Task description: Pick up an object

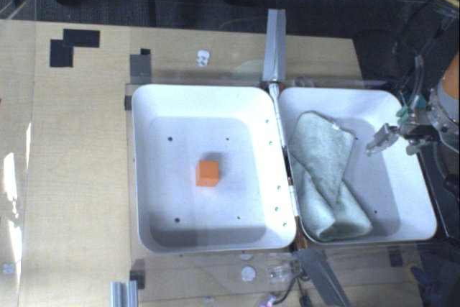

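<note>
Hanging over the right bin's far edge, the gripper (392, 136) has got nothing in it.

The grey arm with the orange band (447, 93) comes in from the right, and its two thin metal fingers (379, 138) poke out leftward over the right shallow white plastic bin (402, 187), looking slightly spread with just bare bin floor between the tips. Right next to them, a bit to the left, there's a crumpled pale grey-green cloth towel (327, 176) folded up along that bin's left side. The small orange cube (208, 173) sits on its own near the middle of the left shallow white plastic bin (154, 176), well apart from the gripper. Both bins sit side by side on the light wooden bench (72, 154).
</note>
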Motion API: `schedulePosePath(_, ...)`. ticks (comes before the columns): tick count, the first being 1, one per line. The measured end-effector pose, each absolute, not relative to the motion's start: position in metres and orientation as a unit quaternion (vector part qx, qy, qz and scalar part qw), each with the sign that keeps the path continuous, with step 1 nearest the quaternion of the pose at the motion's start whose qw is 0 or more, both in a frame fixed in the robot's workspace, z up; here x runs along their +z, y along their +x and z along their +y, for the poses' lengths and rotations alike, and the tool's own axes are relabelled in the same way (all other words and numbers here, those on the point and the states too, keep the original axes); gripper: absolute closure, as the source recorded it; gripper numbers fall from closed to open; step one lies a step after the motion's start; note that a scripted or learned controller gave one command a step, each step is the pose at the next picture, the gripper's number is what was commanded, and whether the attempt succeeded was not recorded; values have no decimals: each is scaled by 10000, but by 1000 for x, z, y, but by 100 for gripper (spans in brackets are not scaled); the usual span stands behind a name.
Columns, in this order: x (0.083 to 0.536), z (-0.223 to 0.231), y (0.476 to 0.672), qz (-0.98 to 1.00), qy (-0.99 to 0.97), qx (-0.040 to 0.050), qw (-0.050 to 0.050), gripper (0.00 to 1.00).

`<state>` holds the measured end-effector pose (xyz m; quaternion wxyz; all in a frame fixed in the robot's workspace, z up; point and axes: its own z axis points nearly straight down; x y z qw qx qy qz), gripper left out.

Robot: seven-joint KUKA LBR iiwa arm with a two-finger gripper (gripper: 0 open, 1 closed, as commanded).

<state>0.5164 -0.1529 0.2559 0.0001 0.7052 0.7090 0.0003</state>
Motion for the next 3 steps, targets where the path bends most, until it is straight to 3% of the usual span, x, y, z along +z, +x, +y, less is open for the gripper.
schedulePosePath(1,140,-121,613,6678,7443,3,-1,0)
schedulePosePath(2,88,-104,650,6883,7254,30,39,0)
schedulePosePath(3,102,-103,652,6899,7239,54,69,100)
